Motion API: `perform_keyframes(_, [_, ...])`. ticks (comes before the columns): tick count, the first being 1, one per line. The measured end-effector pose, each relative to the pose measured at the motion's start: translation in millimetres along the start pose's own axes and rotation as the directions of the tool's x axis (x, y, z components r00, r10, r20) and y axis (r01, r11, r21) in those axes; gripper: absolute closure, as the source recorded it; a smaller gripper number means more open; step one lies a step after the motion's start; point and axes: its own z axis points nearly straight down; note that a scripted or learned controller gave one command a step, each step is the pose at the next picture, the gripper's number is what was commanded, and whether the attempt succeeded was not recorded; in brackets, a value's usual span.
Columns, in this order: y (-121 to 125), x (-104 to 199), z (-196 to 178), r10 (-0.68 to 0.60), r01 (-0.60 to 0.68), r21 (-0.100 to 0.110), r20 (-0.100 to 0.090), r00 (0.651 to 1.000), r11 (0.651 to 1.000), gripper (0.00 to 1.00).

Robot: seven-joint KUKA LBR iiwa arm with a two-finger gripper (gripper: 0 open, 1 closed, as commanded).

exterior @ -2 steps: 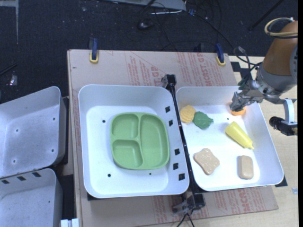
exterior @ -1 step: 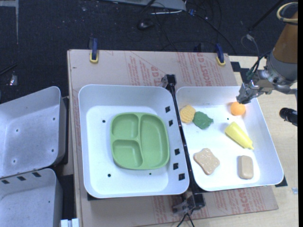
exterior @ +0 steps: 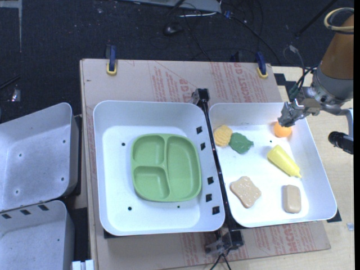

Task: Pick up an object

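Orange shows at the far right corner of the right-hand shallow white bin [exterior: 315, 156], where a small round orange toy, perhaps a fruit, [exterior: 283, 130] lies against the wall. The dark two-finger gripper [exterior: 290, 115] of the grey arm [exterior: 332, 77] sits directly over it, low enough to hide its upper edge; whether the tool is clenched on the piece or merely resting above it cannot be told from this slanted view. Spread about the same bin are a ridged yellow wafer-like piece [exterior: 223, 134], a green leafy lump [exterior: 241, 143] touching it, a yellow cone-shaped toy [exterior: 284, 161], a tan slice of toy bread [exterior: 246, 190] and a tan oblong block [exterior: 291, 198]. They lie loosely scattered, which leaves room around most of them for a descent from above. In the left white bin [exterior: 112, 151] rests a green plastic tray with three compartments [exterior: 166, 167], apart from the toys. Judged from the pose, the arm is attempting the orange piece, and its corner spot may crowd the grasp against the wall.
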Motion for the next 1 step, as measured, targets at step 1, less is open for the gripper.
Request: perform_keyframes(1, [-12.1,61.3,3.4,-0.004,0.004,0.001,-0.003,1.0,1.0,1.0])
